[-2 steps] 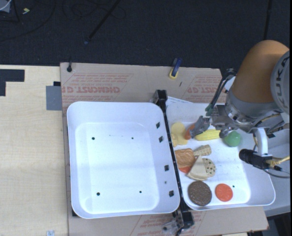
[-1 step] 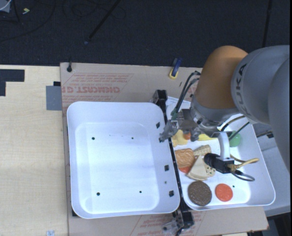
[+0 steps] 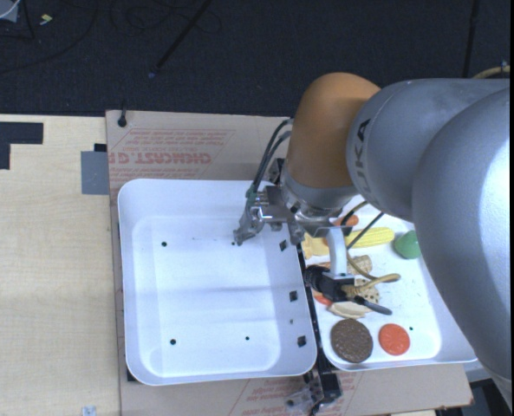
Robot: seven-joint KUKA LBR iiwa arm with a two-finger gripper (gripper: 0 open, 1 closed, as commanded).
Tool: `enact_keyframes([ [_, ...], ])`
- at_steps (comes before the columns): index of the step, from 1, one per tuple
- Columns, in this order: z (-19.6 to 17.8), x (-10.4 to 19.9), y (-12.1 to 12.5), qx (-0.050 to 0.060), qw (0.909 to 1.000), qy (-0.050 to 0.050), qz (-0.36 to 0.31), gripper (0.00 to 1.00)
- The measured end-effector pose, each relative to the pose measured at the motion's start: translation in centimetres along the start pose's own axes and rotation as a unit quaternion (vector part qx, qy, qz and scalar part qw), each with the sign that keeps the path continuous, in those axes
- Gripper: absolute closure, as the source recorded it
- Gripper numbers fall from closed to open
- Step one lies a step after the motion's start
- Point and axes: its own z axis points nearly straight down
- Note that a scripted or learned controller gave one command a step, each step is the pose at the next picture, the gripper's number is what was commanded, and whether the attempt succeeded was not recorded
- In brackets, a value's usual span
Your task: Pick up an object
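**Arm hangs over the crowded bin, its working end hard to read**

The things to be picked lie in the right-hand shallow white bin (image 3: 426, 341), heaped at its left side. Clearest are a round dark-brown disc like a biscuit (image 3: 352, 340) and a round red-orange disc (image 3: 395, 339) just beside it, both near the front rim. Behind them sits a tangle I can only partly sort out: a tan curved piece (image 3: 380, 279), a pale wedge-shaped piece (image 3: 348, 310), something black (image 3: 341, 284) with a streak of orange beneath, and a yellow corn-cob-shaped toy (image 3: 369, 238). A green rounded object (image 3: 406, 245) shows at the far side, half covered by the arm.

The grey arm with its orange band (image 3: 330, 137) fills the right of the scene and hides most of that bin's back and right. Its gripper (image 3: 313, 232) hangs over the wall where the two bins meet; a metal fitting (image 3: 252, 219) juts out to the left over the left-hand shallow white bin (image 3: 139, 232). Whether the fingers are spread or closed I cannot tell, and I see nothing gripped.

Both bins rest on a brown cardboard sheet with red mirrored print (image 3: 174, 150) on the pale wooden tabletop (image 3: 40, 276). A dark clamp-like piece (image 3: 313, 393) at the front edge is cut off.
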Motion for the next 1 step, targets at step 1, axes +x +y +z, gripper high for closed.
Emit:
enact_keyframes([
  [1,-25.89,-0.88,0.71,-0.009,1.0000,-0.001,0.003,0.00],
])
